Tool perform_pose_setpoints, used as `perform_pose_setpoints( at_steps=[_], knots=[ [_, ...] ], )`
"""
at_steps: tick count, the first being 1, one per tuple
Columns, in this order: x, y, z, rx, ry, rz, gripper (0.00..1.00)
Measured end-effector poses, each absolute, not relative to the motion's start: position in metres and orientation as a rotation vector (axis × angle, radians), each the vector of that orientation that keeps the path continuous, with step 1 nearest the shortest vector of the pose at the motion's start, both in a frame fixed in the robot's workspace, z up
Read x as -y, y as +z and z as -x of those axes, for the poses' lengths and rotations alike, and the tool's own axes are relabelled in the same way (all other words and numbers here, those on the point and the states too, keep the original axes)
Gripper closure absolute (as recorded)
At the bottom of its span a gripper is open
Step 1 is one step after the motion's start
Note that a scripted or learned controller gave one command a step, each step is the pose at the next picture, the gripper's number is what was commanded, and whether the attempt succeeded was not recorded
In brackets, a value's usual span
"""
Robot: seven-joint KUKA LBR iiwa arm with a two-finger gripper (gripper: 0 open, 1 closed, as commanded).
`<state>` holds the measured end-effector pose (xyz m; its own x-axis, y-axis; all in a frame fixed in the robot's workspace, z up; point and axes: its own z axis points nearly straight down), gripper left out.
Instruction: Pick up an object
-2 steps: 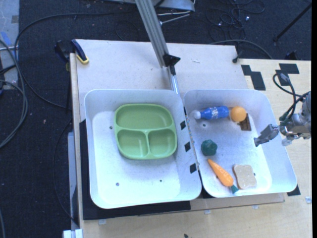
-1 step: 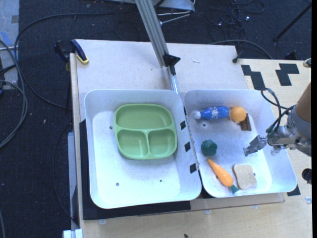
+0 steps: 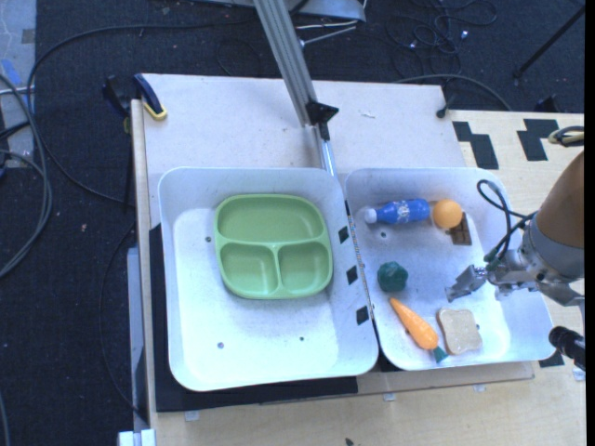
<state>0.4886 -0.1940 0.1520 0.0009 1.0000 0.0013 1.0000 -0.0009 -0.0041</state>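
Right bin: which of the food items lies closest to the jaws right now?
The slice of bread, lying flat at the near edge of the right bin, just below the gripper. The carrot, green ball, orange and bottle all sit farther off.

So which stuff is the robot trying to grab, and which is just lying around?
For grabbing: blue plastic bottle, round orange ball, dark green lump, orange toy carrot, tan bread slice.

Just lying around: green divided plate, yellow-tipped blue clamp.

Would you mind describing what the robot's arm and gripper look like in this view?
The arm enters from the right as a rounded brownish-orange segment above a grey wrist. A looped black cable runs along it. The gripper is a small grey metal assembly with thin fingers, over the right bin.
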Motion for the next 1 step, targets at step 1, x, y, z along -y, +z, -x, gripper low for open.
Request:
perform_pose_setpoints(
  at_steps=[1],
  knots=[
    [0.1931, 0.0985, -0.488, 2.218, 0.003, 2.22, 0.0]
  ],
)
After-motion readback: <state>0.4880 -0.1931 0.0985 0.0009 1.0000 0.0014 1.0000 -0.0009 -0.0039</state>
